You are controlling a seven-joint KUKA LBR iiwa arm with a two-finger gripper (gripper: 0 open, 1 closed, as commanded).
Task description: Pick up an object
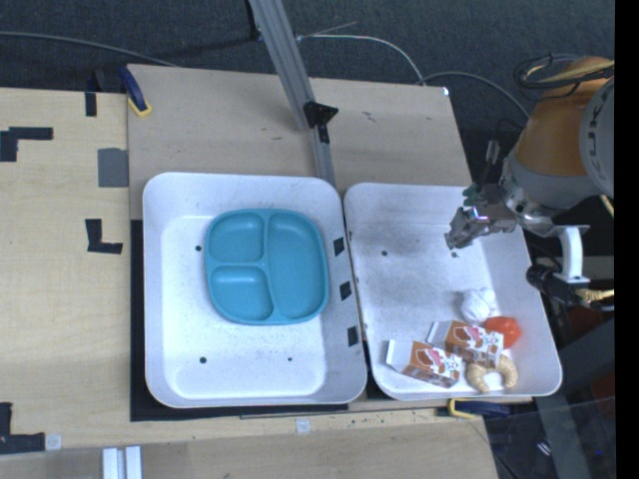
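Snack-sized items crowded the near right corner of the right bin point(399, 218) — a brown-and-white packet point(424, 360) lying flat, a second printed packet point(475, 340) just beside it, a tan pastry-shaped piece point(492, 374) against the front wall, an orange object point(505, 327) at the right wall and a small white lump point(476, 302) just behind the group. None of them was lifted; all rested on the bin floor, well apart from the gripper point(465, 230).

That gripper hung over the far right part of the same bin, above bare, speckled floor, at the end of the grey arm point(559, 143) with its orange band. Whether its fingers were parted or closed could not be told from above, and nothing was visible between them.

Across the divide, the left bin point(170, 297) held a blue sectioned plate point(267, 265), lying flat near its centre. A grey metal post point(290, 58) slanted up from the bench behind the two bins.
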